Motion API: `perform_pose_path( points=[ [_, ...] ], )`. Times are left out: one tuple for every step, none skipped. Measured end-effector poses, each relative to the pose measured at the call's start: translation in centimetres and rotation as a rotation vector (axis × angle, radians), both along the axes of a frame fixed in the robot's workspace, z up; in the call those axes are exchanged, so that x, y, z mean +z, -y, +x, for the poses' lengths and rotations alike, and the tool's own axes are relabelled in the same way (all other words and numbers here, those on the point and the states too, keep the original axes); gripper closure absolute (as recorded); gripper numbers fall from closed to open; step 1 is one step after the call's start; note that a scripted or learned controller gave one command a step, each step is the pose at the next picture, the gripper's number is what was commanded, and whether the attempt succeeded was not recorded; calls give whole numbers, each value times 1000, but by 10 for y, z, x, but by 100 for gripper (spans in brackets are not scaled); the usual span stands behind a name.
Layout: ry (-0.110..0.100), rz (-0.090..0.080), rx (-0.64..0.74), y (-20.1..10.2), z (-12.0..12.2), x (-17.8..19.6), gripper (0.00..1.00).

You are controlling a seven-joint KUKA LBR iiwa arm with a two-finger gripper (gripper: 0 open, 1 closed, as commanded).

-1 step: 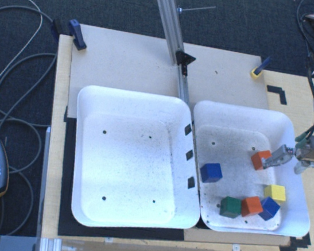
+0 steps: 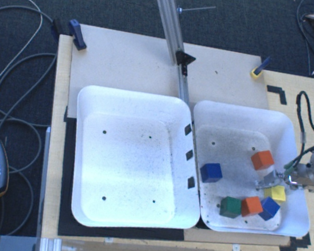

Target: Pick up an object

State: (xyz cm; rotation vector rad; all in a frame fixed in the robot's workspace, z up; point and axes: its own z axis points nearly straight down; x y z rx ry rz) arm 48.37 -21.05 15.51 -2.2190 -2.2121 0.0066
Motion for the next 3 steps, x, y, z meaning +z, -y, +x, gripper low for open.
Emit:
perform_pose_path(
  points=[
    [10, -3, 7, 7, 68, -55, 0],
    [11, -11, -3, -9, 114, -51, 0],
    [20, -8, 5, 7, 130, 52, 0]
  ],
)
